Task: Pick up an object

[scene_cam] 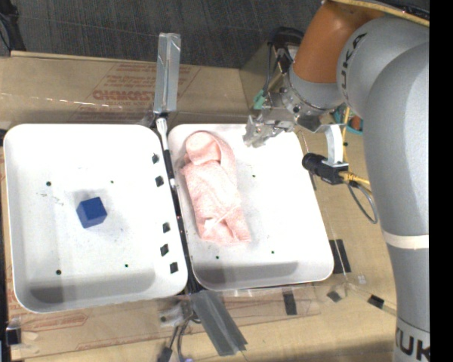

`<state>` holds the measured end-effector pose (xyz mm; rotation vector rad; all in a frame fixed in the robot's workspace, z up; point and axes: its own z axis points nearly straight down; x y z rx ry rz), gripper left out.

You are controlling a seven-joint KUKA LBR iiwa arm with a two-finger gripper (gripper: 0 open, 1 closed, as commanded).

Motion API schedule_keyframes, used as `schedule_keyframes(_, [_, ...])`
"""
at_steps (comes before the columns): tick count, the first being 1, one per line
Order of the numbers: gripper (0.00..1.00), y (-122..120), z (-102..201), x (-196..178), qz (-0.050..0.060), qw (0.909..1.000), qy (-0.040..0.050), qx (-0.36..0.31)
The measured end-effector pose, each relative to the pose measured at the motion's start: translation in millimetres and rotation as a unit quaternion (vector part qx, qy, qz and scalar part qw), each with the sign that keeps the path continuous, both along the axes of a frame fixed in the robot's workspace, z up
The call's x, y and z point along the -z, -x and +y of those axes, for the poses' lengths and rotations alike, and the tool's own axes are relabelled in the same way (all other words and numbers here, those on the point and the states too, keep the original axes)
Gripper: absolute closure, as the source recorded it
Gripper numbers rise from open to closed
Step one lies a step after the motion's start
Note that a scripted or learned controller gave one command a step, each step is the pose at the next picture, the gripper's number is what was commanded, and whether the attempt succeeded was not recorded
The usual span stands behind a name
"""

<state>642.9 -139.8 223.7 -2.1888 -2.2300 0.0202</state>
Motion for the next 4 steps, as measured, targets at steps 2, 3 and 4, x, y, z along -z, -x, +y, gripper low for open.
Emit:
schedule_keyframes(2, [0.00, 55, 20, 108, -0.004, 0.9995, 0.0000, -0.030])
schedule_keyframes(3, [0.00, 12, -10, 134, -0.008, 0.9960, -0.0011, -0.088])
schedule_keyframes(4, [0.00, -15, -45, 133, -0.008, 0.9942, -0.0010, -0.107])
